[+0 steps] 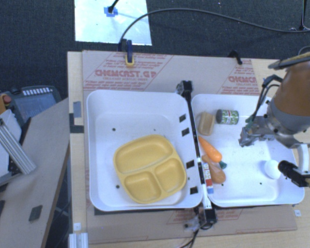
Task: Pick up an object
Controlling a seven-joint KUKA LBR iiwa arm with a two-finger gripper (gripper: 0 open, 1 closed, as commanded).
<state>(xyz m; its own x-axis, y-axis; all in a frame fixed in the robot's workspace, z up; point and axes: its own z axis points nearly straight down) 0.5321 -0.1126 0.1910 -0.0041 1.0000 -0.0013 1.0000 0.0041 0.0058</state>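
The right bin [248, 192] holds a tan block [205, 123], a small green can [227, 117] lying on its side, an orange carrot [210, 149], a brown oblong piece [216, 173] and a white egg [271, 169]. My gripper [247, 139] hangs over the middle of this bin. It is right of the carrot, below the can and up-left of the egg. Nothing shows in its grasp.
The left bin [101, 138] holds a yellow divided plate [150, 168]. A black divider [192, 138] with clips runs between the bins, and a striped pen-like item [207, 177] lies along its lower part. The arm's grey and orange body [299, 97] covers the right bin's far right corner.
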